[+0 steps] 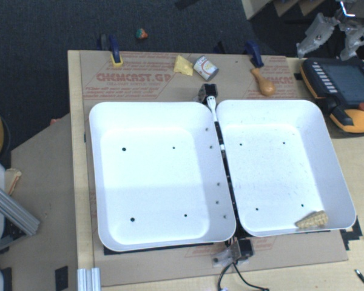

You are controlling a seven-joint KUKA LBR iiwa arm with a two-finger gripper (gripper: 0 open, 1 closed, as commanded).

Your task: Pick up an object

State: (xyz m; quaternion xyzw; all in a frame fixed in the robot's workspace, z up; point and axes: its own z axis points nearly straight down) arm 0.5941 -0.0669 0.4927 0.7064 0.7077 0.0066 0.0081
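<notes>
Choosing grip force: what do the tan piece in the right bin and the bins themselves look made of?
The tan piece looks porous and matte, perhaps foam or sponge; its speckled, rough surface suggests so. The bins look like smooth, slightly glossy white plastic, with rounded moulded walls.

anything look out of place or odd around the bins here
Yes. Several small things lie on the board behind the bins, not in them: a yellow wedge, a small box and a wooden-handled piece. A tan object sits in the right bin, at its near right corner.
</notes>
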